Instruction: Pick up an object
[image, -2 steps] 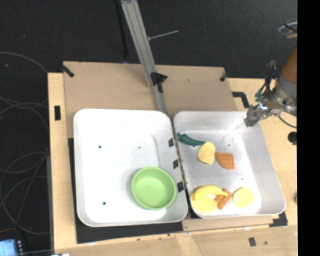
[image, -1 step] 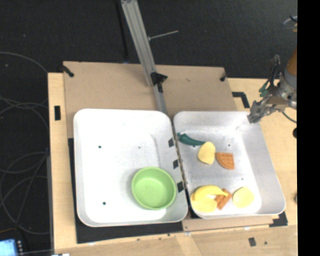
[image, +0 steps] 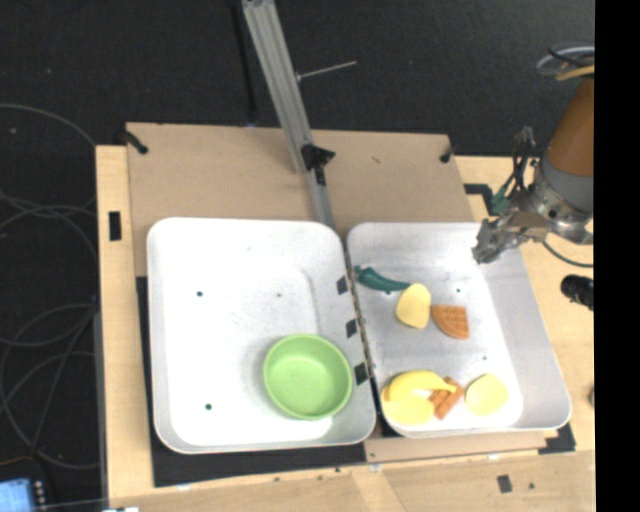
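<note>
My gripper (image: 488, 244) hangs over the far right corner of the right bin (image: 400, 245), with nothing visible in it. In that bin lie a yellow piece with a teal stem (image: 411, 305), an orange wedge (image: 452, 322), a yellow lump (image: 412, 394), a small orange carrot-like piece (image: 446, 400) and a pale yellow round (image: 486, 394). A green bowl (image: 307, 375) sits in the near right corner of the left bin (image: 210, 260).
A grey metal pole (image: 285, 100) slants up from the back edge between the two bins. The tan bench top (image: 250, 170) surrounds them. Black cables lie on the dark floor at the left.
</note>
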